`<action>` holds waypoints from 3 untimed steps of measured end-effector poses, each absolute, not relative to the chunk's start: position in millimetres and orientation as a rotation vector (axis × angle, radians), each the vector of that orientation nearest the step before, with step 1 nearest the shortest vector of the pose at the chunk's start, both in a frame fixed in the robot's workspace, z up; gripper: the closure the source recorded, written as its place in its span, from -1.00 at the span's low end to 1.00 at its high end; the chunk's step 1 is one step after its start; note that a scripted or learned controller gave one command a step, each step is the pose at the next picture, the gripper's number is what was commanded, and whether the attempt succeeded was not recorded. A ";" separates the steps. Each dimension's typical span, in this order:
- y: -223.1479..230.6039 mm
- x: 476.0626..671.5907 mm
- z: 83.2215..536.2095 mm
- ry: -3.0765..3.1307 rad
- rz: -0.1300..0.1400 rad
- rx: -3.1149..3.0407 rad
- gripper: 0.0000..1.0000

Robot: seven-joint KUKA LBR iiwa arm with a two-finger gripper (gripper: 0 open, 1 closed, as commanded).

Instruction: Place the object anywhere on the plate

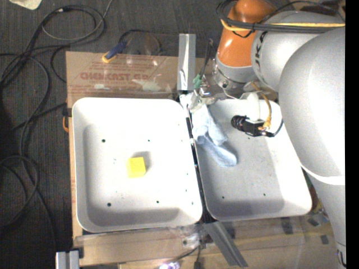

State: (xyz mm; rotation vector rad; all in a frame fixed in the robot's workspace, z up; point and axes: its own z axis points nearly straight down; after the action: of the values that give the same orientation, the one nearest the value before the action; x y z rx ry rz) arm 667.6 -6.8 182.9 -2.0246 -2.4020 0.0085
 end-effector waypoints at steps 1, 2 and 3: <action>-146.6 651.4 270.0 -2.274 0.006 -2.171 1.00; -153.0 650.1 282.5 -2.170 0.004 -2.271 1.00; -168.6 649.6 261.9 -2.080 0.005 -2.352 1.00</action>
State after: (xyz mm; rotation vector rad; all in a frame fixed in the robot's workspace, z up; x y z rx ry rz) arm 649.6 -168.6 261.9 -2.3515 -2.0797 0.0047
